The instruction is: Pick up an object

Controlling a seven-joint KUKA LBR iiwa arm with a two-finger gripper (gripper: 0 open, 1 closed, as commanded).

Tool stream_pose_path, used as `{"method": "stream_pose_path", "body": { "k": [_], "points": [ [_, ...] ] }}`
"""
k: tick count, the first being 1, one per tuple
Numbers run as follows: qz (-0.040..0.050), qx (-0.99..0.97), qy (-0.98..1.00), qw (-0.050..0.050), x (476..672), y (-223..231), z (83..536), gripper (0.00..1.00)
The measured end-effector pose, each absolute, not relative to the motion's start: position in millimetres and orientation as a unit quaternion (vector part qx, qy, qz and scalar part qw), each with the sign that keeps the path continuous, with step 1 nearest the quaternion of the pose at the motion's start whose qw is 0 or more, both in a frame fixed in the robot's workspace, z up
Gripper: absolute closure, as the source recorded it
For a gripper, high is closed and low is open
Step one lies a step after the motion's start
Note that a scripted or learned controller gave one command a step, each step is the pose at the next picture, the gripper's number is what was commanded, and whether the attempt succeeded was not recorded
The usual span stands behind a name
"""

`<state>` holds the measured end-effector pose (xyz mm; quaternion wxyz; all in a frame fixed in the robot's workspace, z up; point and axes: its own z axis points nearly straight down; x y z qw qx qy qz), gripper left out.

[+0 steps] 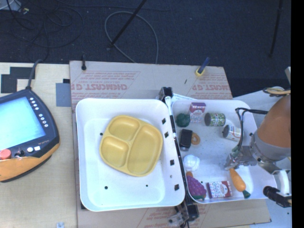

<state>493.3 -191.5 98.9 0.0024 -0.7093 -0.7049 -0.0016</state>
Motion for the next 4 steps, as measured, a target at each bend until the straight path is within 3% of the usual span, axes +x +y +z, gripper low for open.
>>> {"method": "stream_pose_path", "body": {
  "k": [1, 2, 3, 4],
  "points": [
    [-0.0002, -0.707, -0.708, 0.001, 520.3, -137.3, 159.9, 1.00],
    [0.0005, -0.707, -0.707, 0.001, 519.7, -138.0, 159.3, 0.00],
    [-0.0002, -0.707, -0.707, 0.001, 479.3, -134.2, 88.4, 0.00],
    [-0.0014, -0.709, -0.705, 0.002, 480.0, -134.1, 98.6, 1.00]
  ]
}}
